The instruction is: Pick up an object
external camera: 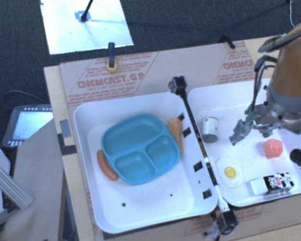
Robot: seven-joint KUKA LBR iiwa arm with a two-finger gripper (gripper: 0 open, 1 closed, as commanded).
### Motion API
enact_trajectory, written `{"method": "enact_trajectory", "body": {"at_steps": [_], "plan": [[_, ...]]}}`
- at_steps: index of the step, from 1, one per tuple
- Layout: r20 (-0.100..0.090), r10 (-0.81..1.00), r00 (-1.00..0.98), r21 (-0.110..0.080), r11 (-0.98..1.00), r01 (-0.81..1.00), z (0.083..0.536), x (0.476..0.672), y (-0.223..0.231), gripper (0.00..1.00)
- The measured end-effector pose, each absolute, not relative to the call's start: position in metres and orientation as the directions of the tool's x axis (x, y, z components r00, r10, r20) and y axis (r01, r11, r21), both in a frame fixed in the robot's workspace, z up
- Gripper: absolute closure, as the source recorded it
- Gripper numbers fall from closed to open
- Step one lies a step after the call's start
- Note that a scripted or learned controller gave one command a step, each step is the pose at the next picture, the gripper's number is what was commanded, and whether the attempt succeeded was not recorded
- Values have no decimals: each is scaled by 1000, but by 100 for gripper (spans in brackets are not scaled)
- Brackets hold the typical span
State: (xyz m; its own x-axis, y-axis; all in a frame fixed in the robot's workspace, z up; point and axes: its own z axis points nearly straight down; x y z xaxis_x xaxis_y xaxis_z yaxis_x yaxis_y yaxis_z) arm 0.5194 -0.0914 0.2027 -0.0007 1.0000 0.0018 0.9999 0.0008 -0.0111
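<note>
My gripper (239, 132) hangs over the right bin (223, 93), reaching in from the right. A small silver can (208, 128) lies just to its left, apart from it. A pink-red round object (273, 148) sits below and to the right of the gripper. A toy fried egg (230, 171) lies toward the bin's front. A white carton with black spots (272, 183) rests along the front wall. Nothing shows held in the gripper.
The left bin (100, 212) holds a blue divided plate (140, 148), an orange sausage (106, 165) at the plate's left and a carrot (175, 131) at its right. A black divider (194, 132) runs between the bins. The arm's orange-banded body (297, 68) covers the right bin's far right side.
</note>
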Motion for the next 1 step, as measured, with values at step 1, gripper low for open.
{"method": "enact_trajectory", "body": {"at_steps": [1], "plan": [[0, 1000, -3, 0, 3, 1000, 208, 522, -91, 0]]}}
